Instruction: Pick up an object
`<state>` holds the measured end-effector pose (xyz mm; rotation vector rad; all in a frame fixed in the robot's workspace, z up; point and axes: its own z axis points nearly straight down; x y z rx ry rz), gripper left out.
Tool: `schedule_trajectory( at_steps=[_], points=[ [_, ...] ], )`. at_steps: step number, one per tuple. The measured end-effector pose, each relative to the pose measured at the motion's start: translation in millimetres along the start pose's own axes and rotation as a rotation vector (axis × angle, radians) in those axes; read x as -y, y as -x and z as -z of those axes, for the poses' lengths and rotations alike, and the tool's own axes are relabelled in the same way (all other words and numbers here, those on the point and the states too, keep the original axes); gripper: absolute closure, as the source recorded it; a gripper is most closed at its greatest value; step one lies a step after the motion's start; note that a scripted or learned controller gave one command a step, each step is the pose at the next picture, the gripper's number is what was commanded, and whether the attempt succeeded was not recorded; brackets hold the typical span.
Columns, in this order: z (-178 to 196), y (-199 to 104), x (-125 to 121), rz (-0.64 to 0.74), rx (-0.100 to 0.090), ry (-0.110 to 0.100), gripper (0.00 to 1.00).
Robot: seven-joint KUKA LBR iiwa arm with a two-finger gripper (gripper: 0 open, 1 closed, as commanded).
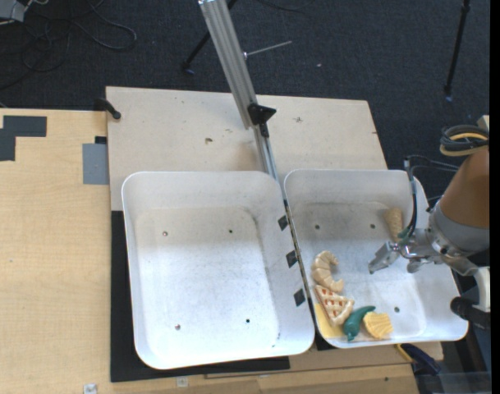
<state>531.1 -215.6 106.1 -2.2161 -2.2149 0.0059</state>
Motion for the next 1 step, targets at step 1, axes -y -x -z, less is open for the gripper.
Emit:
schedule_trajectory(
  at_steps=[1],
  points=[
    [-14.5,-0.6,-0.5,-0.002,0.002,0.006,0.00]
  ],
)
